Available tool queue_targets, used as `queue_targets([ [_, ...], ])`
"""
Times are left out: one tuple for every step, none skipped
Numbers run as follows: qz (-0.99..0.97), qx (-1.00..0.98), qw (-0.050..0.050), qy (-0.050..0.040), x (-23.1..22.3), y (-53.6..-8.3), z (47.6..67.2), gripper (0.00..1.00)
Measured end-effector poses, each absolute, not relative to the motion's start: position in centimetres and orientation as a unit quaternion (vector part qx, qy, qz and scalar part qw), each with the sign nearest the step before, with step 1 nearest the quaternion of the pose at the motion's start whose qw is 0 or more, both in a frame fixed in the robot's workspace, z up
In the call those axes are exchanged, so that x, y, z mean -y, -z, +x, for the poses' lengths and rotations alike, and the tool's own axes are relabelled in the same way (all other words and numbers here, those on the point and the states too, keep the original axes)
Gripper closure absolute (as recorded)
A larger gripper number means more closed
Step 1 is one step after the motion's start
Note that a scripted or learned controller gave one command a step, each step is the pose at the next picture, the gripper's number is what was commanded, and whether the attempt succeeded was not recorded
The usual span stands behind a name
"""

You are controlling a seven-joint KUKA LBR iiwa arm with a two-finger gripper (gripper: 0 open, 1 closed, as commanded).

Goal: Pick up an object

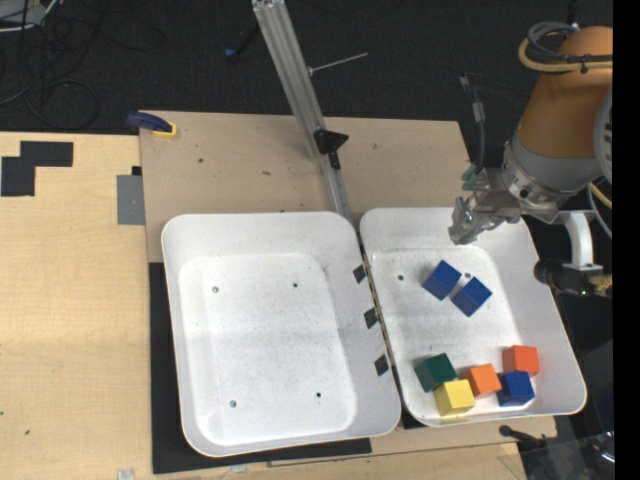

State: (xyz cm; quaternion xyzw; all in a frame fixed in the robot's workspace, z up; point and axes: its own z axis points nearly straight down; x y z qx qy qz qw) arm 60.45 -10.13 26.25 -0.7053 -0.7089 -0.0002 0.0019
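The gripper (466,230) hangs over the right bin (548,313); whether it is open cannot be told. Two blue cubes (456,287) lie just below it.

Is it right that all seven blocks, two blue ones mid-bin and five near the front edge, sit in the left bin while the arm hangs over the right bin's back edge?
Not quite. The blocks sit in the right bin, not the left: two blue blocks mid-bin and five near the front edge, as the camera view shows. The gripper does hang over that bin's back edge.
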Motion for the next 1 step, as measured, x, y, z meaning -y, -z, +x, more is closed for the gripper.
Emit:
queue_targets([
  [-0.705,0.709,0.002,-0.0001,4.69,-25.31,61.98,1.0],
])
